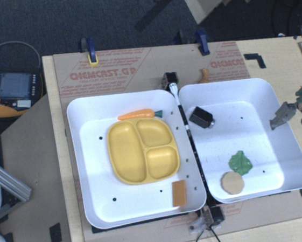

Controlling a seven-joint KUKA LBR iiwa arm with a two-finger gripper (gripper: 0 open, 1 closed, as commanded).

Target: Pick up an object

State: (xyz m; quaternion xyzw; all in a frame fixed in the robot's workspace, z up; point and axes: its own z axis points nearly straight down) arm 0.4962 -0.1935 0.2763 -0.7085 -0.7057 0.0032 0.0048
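Camera view puts the gripper [292, 112] at the right bin's [255, 87] outer edge, fingers spread and grasping nothing; the nearest object, a black block [201, 118], lies well inward from it.

Cardboard sheet [134, 65] reads "CHEMCAST GP", red print.

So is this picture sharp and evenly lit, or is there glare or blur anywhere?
Camera view: mostly sharp and evenly lit. The left bin and right bin look bright white with soft shading along their walls. The yellow plate has a mild sheen. The gripper at the right edge looks slightly soft. A bright blown-out patch sits at the top edge.
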